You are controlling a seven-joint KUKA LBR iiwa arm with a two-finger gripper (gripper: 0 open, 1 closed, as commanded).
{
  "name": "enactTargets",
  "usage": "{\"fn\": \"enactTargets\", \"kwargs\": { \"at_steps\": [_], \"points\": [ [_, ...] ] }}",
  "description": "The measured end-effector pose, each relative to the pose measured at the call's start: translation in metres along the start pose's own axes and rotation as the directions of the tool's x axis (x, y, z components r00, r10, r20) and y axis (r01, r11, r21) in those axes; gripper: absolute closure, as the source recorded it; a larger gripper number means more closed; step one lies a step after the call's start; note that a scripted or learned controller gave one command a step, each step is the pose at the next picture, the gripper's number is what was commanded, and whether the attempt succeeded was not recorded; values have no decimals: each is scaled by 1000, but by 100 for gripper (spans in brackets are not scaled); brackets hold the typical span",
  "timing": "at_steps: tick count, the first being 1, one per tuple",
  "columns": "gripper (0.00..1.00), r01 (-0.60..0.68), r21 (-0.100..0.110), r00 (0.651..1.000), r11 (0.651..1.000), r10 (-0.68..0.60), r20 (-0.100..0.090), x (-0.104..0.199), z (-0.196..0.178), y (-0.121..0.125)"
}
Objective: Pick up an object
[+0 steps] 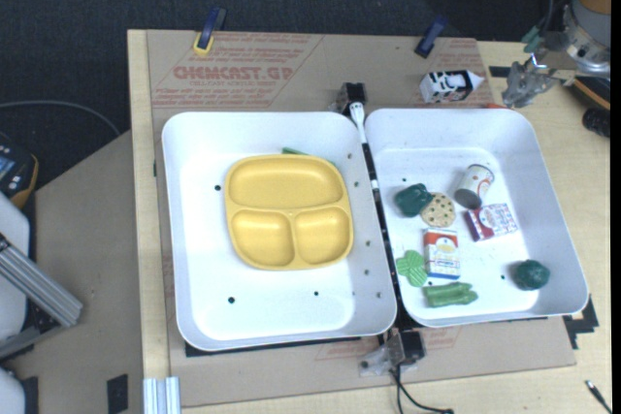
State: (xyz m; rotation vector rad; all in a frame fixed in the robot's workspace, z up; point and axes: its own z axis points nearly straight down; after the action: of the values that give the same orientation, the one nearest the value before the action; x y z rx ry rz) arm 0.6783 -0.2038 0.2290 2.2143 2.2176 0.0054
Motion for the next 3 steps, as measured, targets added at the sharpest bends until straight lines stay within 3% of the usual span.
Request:
{"fn": "enactTargets", "kwargs": {
  "at_steps": [2, 3],
  "points": [
    [100, 2, 10, 1000, 1000, -2, -4, 91, -7, -24],
    [100, 3, 10, 1000, 1000, -3, -4, 140, -8, -23]
  ]
}}
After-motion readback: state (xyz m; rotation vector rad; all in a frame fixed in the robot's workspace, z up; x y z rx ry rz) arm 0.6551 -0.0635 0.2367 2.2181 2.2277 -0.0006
